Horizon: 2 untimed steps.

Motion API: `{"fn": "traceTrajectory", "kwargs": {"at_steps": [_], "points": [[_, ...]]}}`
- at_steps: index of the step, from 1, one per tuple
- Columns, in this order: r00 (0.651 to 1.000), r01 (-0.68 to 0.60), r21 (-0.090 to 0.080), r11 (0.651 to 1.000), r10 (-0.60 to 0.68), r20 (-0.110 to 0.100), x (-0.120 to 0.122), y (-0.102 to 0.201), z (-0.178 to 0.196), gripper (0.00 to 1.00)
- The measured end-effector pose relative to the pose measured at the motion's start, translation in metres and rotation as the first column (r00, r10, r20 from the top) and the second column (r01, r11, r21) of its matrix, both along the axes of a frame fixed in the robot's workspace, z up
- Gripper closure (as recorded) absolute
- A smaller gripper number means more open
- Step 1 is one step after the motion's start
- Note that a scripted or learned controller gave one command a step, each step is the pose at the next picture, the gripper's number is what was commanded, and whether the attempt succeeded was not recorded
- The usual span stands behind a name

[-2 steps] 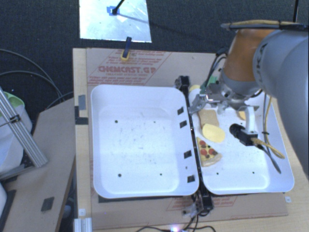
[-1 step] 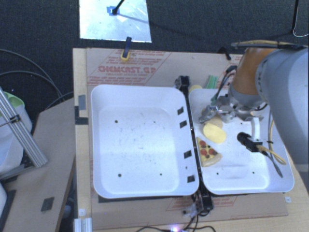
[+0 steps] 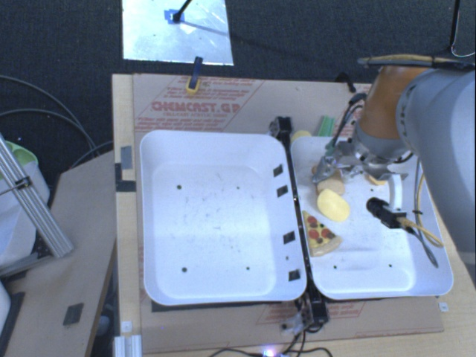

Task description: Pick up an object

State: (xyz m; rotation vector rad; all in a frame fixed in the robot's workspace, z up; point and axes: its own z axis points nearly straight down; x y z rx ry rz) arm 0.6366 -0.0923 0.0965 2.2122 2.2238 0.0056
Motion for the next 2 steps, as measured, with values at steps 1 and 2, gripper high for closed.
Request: {"fn": "traceTrajectory", "kwargs": {"at_steps": [1, 2], "points": [[1.000, -0.004, 0.004, 1.000, 0.004, 0.000, -0.050, 0.064, 0.094, 1.00], [1.000, -0.004, 0.005, 1.000, 0.004, 0.002, -0.125, 0.112, 0.199, 1.00]]}}
